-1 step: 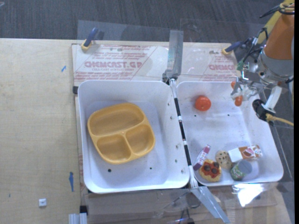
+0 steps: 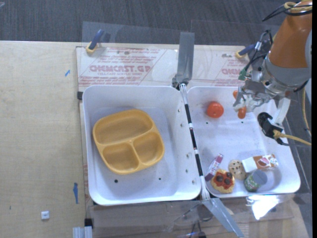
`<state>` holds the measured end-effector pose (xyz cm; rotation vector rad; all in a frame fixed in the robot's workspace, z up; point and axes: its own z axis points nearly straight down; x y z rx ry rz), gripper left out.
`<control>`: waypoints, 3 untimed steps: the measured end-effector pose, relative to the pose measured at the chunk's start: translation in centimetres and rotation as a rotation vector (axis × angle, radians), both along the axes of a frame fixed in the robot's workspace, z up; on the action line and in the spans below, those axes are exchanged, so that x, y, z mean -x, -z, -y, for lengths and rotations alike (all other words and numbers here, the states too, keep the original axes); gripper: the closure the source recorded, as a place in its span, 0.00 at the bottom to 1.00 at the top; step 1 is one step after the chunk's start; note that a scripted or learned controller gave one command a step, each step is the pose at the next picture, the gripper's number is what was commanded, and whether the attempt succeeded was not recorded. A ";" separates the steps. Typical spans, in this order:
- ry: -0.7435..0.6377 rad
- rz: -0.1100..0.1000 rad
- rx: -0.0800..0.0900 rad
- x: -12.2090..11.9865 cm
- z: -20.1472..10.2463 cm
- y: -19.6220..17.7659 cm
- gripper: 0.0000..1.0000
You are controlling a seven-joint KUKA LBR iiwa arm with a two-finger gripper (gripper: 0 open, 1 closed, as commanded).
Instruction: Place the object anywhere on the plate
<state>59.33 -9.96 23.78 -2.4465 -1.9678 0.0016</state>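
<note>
Tomato (image 2: 214,109) in right bin (image 2: 292,175), just left of gripper (image 2: 246,103), apart from it. Small orange piece (image 2: 241,113) directly under fingertips, contact unclear. Yellow divided plate (image 2: 128,140) in left bin (image 2: 94,148). Toy pizza (image 2: 223,181), cookie (image 2: 236,168), carton (image 2: 260,162) along right bin's near edge. Finger opening impossible to judge.

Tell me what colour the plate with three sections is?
The plate is yellow-orange all over, with no pattern. It shows best in the camera view, lying in the left bin.
</note>
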 end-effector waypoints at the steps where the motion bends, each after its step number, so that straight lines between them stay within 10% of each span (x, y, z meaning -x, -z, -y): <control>1: 0.041 -0.001 0.000 2.3 -6.6 -0.3 1.00; 3: -0.009 0.001 0.000 4.1 -23.2 -1.9 1.00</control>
